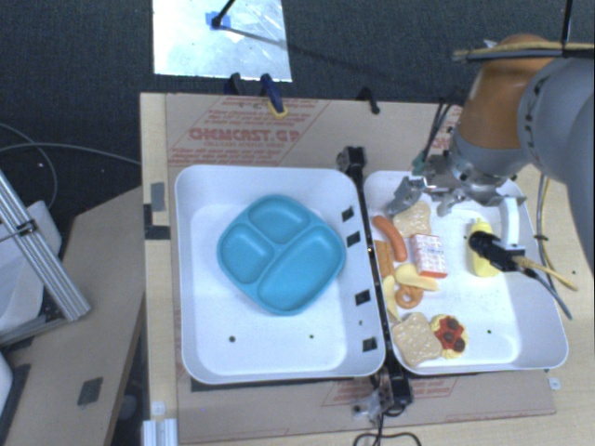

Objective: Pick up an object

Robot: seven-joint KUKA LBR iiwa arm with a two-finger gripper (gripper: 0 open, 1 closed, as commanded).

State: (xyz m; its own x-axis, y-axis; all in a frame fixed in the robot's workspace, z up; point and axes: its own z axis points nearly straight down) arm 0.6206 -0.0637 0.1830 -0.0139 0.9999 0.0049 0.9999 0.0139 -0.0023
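The right white bin (539,337) holds several toy foods. Among them are an orange sausage (391,237), a tan cracker (415,219), a pink wafer (429,255), a yellow piece (416,279), a slice of toast (417,338) and a red-topped piece (451,334). A yellow item (479,254) lies toward the right wall, with a black part of the arm's gear over it. My gripper (428,201) hangs over the bin's far end, just above the tan cracker. Its fingers (406,196) are spread open, and nothing is between them.
The left white bin (200,342) bears a blue divided plate (281,254). A black divider with clips (363,249) runs between the bins. The grey arm with its orange band (502,91) covers the right bin's far right corner. A shiny sheet (221,26) lies beyond the bench.
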